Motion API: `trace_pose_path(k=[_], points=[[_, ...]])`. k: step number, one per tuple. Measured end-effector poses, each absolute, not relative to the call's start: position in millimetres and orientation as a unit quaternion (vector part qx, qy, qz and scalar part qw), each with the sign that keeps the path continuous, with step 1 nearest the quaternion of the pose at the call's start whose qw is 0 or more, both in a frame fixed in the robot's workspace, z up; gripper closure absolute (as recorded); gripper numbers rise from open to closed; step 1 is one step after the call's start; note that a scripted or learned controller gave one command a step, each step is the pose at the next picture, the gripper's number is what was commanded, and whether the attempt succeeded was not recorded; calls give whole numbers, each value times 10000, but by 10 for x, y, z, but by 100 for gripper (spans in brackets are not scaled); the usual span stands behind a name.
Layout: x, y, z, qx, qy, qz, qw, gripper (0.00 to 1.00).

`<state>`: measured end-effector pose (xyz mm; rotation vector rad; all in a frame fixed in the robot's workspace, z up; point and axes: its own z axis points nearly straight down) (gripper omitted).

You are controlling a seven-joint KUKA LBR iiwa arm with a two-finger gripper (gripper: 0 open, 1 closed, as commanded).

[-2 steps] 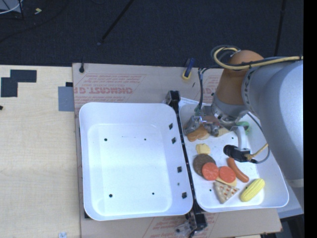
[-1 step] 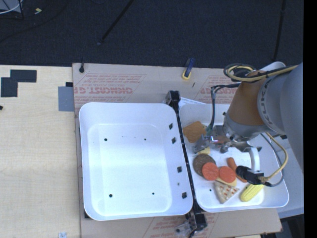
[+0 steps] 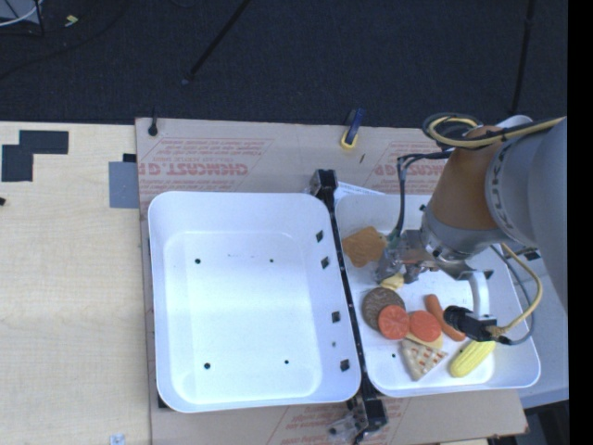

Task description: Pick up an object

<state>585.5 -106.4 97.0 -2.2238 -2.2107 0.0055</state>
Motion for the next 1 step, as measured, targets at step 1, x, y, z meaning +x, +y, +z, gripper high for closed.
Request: trace_pose_path(k=[1], points=[[6234, -295, 1937, -7046, -7096, -35, -20, 100]])
